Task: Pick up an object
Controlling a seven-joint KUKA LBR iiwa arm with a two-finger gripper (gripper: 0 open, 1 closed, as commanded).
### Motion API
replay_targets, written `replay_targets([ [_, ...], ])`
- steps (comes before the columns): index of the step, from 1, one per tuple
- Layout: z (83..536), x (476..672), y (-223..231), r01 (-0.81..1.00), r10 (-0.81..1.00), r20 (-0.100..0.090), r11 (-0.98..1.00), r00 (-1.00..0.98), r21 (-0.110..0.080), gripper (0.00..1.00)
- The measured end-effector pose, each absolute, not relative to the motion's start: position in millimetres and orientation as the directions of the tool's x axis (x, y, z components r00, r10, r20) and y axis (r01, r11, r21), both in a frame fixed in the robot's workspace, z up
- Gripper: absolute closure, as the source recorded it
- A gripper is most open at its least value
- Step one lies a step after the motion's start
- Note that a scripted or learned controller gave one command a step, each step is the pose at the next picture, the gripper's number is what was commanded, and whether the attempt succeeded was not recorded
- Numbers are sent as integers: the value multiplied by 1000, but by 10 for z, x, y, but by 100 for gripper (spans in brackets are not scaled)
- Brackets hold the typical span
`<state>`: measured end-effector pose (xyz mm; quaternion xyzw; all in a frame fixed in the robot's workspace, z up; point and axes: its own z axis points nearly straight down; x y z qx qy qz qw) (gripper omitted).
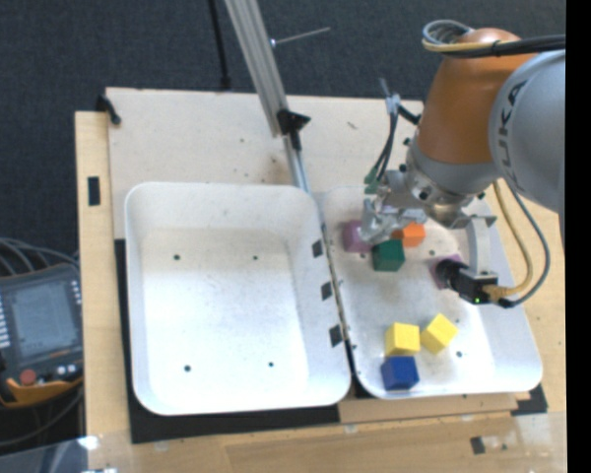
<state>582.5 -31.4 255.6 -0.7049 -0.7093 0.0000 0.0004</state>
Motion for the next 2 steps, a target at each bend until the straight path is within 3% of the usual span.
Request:
replay_targets([
  [2,2336,5772,629,1000,1000,1,7,-7,-3,100],
])
